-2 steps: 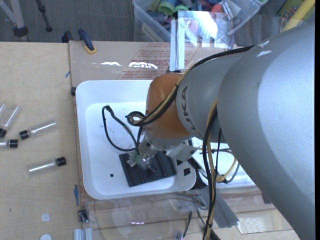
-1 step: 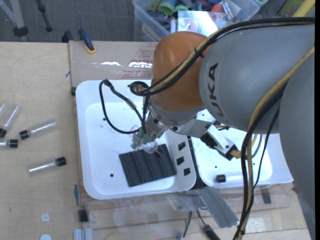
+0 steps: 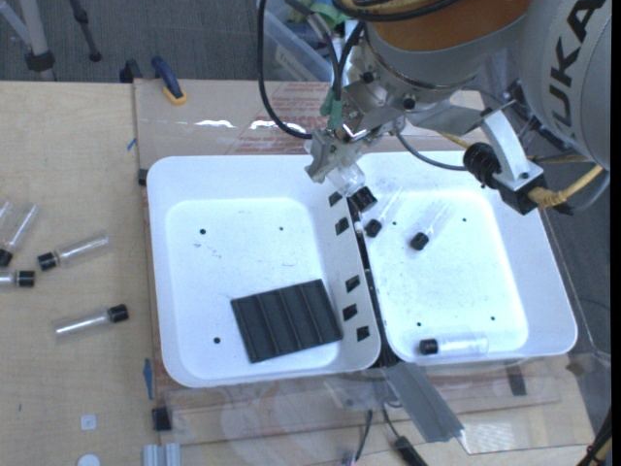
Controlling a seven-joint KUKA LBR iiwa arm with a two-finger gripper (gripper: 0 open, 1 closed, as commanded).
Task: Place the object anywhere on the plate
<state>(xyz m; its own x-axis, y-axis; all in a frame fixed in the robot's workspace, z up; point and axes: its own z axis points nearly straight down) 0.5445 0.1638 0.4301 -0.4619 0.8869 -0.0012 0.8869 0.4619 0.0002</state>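
Nearest the camera, at the tabletop's (image 3: 68,163) front edge, a grey metal bracket (image 3: 422,406) sticks out below the spot where two shallow white bins meet. On the near side of the left bin (image 3: 170,260) lies a dark ridged plate (image 3: 284,320), a flat rectangular slab with raised ribs, turned slightly askew. The right bin (image 3: 543,299) holds three clear plastic vials with black caps: one (image 3: 453,344) lies on its side along the near wall, a second (image 3: 425,229) rests tilted toward the middle of the bin, and a third vial (image 3: 367,200), the object to be placed, is at the far left corner of the right bin, just beside the wall between the bins. Small black clips (image 3: 350,284) sit in a row along that dividing wall. Directly over the third vial hangs the gripper (image 3: 333,168), reaching in from the far right on a grey arm (image 3: 563,47) with a wide orange band (image 3: 446,8) and looping black cables (image 3: 291,124). Its clear fingers are partly hidden by the wrist hardware, so it cannot be told whether they are spread or closed, or whether they touch the vial. On the bare wooden tabletop to the left of the bins, several more vials (image 3: 92,318) lie scattered on their sides, well apart from the plate.
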